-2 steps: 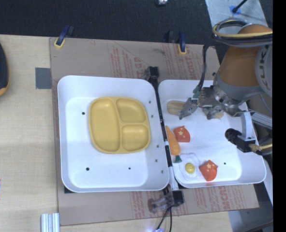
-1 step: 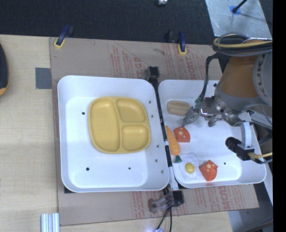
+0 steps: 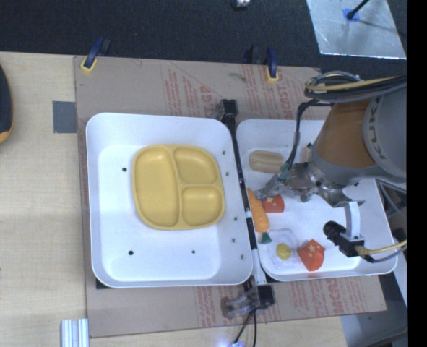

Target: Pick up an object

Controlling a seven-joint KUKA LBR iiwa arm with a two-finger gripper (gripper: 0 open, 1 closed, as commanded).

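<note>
Camera view looks down on a cardboard sheet (image 3: pixel 162 92) clamped to the bench, which keeps the two white bins from sliding. The left bin (image 3: pixel 112 194) holds a yellow divided plate (image 3: pixel 178 186) sitting flat at its centre. The right bin (image 3: pixel 376 262) is where the loose items lie, and the arm (image 3: pixel 358 139) reaches over it from three o'clock, its grey and orange wrist covering the bin's upper right.

The gripper (image 3: pixel 279 183) hangs low at the bin's centre-left. Its tips are small and dark against clutter, so I cannot tell whether they are spread or closed, and nothing can be seen caught in them.

A tan bread-like piece (image 3: pixel 265 160) lies just at eleven o'clock of the gripper. A small red block (image 3: pixel 274 204) sits just below it at six o'clock, probably the nearest candidate. An orange carrot-shaped piece (image 3: pixel 257 214) lies along the bin's left wall at seven o'clock. Further toward five o'clock rest a red strawberry-like piece (image 3: pixel 311 254) and a small yellow ball (image 3: pixel 282 251).
</note>
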